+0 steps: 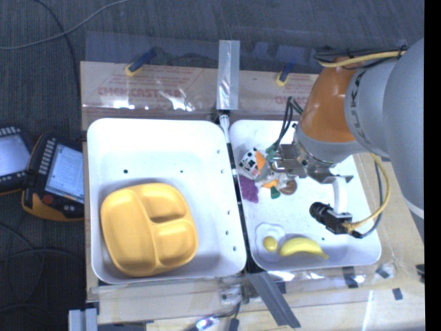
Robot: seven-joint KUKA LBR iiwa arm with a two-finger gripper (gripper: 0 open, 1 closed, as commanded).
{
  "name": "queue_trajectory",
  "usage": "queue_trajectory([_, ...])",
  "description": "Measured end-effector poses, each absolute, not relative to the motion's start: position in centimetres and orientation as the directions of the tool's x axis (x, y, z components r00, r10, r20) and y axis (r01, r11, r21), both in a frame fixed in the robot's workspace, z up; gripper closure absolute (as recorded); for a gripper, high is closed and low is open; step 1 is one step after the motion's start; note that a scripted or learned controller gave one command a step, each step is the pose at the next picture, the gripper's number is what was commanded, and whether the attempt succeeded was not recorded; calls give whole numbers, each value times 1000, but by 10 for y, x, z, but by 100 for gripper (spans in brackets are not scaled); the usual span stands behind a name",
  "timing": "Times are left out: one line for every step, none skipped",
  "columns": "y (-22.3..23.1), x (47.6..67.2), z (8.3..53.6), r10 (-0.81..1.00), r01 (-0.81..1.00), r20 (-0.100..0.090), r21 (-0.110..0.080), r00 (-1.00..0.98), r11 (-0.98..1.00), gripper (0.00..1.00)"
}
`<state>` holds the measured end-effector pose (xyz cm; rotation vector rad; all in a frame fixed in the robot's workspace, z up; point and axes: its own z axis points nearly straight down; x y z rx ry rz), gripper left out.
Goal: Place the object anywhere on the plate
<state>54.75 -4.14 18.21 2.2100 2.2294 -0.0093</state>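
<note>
The banana [304,247] lay closest to the camera, in the right bin [365,205], on the near side of the jaws [277,178] and well apart from them. A fried egg [269,238] sat just beside the banana's left end. The plate [149,226], yellow and divided into compartments, rested in the left bin [158,143], far to the left of the jaws and across the divider.

The jaws hung low over a cluster of small toys [256,171] at the right bin's left wall; a purple piece [249,192] lay just on their near side. It could not be told whether the jaws were apart or together, nor whether anything sat between them.

Which toy was the object to be placed was not certain. All appeared light, stiff, and smooth, hence liable to slip. A grip across the narrowest width, near the middle, was judged best.

The arm [337,112] rose behind the jaws toward the bench's far side.
</note>
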Motion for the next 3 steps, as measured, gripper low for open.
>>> queue_trajectory([53, 511, 182, 983, 983, -1, -3, -184, 184, 100])
queue_trajectory([147, 497, 231, 898, 898, -1, -2, -439, 439, 100])
queue_trajectory([147, 497, 231, 898, 898, -1, -2, -439, 439, 0])
